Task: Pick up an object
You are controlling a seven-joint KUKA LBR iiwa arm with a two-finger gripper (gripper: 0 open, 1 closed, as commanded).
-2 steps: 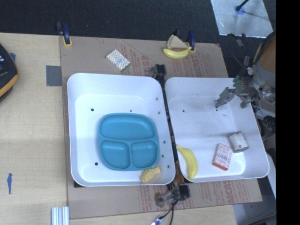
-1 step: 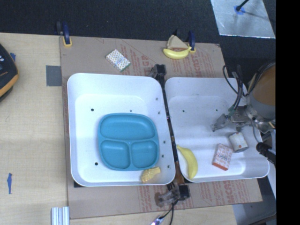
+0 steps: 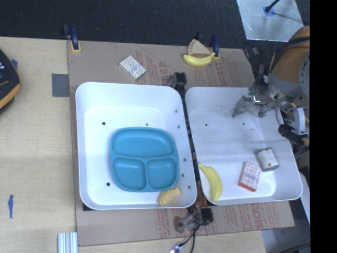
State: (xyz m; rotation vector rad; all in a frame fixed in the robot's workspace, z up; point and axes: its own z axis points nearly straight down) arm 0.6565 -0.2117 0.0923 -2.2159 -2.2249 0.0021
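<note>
Gripper (image 3: 247, 108) over right bin (image 3: 221, 101), upper right area, fingers spread apart, nothing between them. Candidates at near edge: banana (image 3: 211, 181), small carton (image 3: 250, 176), small can (image 3: 267, 159). Carton judged light, stiff, flat-sided; best pinched across narrow sides. Can likely rolls; banana curved, smooth-skinned.

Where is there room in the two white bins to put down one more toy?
The right white bin has the most bare floor, in its middle between the claw and the yellow banana. Its near edge is crowded: banana, orange-and-white carton, small grey can. In the left white bin, the blue divided plastic tray leaves a bare strip along the far wall.
</note>
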